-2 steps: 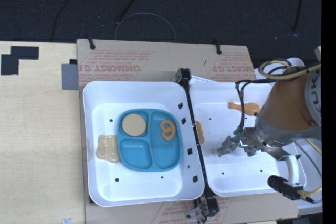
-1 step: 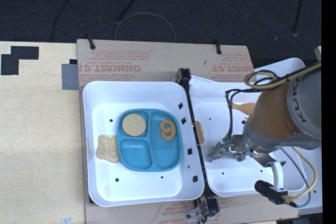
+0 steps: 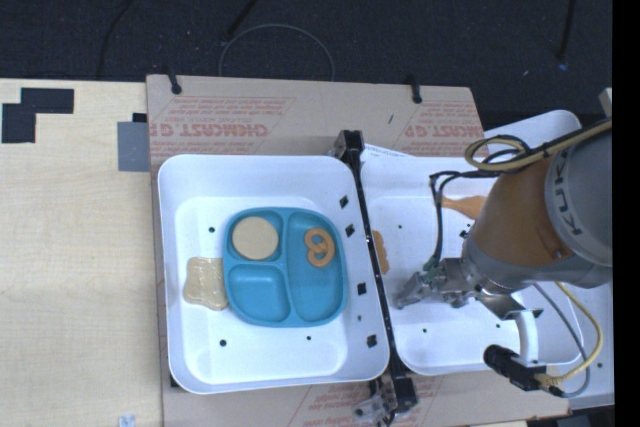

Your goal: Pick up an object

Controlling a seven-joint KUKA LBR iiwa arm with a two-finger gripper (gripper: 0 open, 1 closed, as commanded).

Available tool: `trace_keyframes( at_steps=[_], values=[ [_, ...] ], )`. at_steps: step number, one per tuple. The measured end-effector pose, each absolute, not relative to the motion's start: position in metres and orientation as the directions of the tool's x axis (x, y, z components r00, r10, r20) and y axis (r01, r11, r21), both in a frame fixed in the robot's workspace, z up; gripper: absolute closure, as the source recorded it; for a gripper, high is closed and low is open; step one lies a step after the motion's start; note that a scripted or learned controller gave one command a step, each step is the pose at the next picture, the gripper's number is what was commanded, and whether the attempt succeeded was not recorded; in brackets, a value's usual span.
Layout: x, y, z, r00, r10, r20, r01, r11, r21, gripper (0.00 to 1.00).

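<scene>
- A pale wooden bench (image 3: 70, 245) fills the left side of the view, with dark rectangular patches near its upper left
- A sheet of printed cardboard (image 3: 310, 120) lies under both bins, its red lettering upside down along the far edge
- The left bin (image 3: 185, 180) holds a blue divided tray (image 3: 285, 300) with three compartments
- Just beside the tray's left edge, touching it, lies a pale yellowish sponge-like piece (image 3: 204, 282) on the bin floor
- In the tray's upper left compartment sits a round tan disc (image 3: 254, 237), flat like a cracker or cookie
- In the upper right compartment sits a small orange pretzel-shaped item (image 3: 319, 247)
- A black divider rail (image 3: 365, 255) runs between the two bins, slanting from far to near
- Just right of that rail, against the right bin's (image 3: 440, 360) left wall, a small orange-brown object (image 3: 379, 251) lies partly hidden by the rail
- Another orange piece (image 3: 466, 205) shows farther right in that bin, partly covered by the arm
- The arm (image 3: 540, 215) reaches in from the right and hangs over the right bin, its orange band facing up and cables looping around it
- The gripper (image 3: 412, 292) points left and low toward the bin floor, near the rail; whether it is released or clenched I cannot tell, and nothing shows clearly in it
</scene>
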State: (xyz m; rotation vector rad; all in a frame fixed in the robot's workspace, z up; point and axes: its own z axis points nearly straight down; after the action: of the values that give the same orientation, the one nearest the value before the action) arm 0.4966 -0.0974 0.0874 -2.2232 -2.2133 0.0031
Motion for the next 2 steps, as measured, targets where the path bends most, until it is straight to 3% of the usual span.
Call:
trace_keyframes(
  at_steps=[1, 2],
  values=[
    [0.497, -0.099, 0.099, 0.011, 1.0, 0.002, 1.0, -0.011, -0.003, 1.0],
    [0.491, -0.107, 0.155, 0.006, 1.0, 0.0, 1.0, -0.006, 0.0, 1.0]
  ],
)
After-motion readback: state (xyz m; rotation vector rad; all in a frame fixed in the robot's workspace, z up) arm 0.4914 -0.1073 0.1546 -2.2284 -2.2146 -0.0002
